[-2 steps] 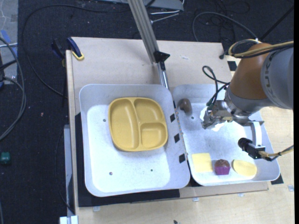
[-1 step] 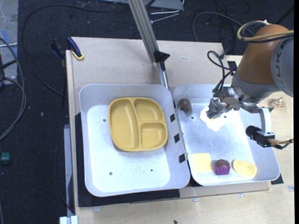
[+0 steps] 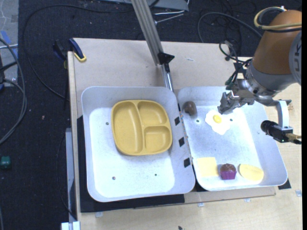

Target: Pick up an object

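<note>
Gripper [image 3: 226, 107] right of centre frame, finger state unclear; fried egg [image 3: 218, 122] just below-left of tips, in right bin [image 3: 268, 143]

**No readable text**

No legible txt, labels, brand names, nos. or signs anywhere on the bench, bins or arm. The arm [image 3: 280, 42] at the right edge carries part of a dark marking on its grey shell, cut off by the frame and too incomplete to read. The yellow tray [image 3: 142, 127] in the left bin [image 3: 96, 128] is plain, no print. Items in the right bin [image 3: 268, 143] – fried egg [image 3: 218, 122], purple piece [image 3: 228, 171], yellow pieces – show no lettering. Small black tabs on the seam betw. the bins are blank at this res.
</note>
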You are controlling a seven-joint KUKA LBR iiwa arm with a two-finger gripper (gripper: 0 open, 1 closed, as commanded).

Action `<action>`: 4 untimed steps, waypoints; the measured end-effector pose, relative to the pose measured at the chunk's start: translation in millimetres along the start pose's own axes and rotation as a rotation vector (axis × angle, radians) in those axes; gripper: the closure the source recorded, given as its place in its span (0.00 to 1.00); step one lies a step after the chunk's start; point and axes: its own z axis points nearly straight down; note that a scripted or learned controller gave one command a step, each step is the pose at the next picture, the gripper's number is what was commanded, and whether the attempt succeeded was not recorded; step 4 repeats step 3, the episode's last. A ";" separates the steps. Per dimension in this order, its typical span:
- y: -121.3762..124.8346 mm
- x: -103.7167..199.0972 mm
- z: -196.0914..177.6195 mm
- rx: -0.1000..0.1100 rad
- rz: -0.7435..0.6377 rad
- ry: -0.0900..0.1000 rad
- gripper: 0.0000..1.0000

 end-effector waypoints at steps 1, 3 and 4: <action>15.2 50.2 -5.9 0.004 -0.005 0.003 1.00; 33.9 156.3 20.4 0.006 -0.006 0.003 1.00; 33.9 156.3 20.4 0.006 -0.006 0.003 1.00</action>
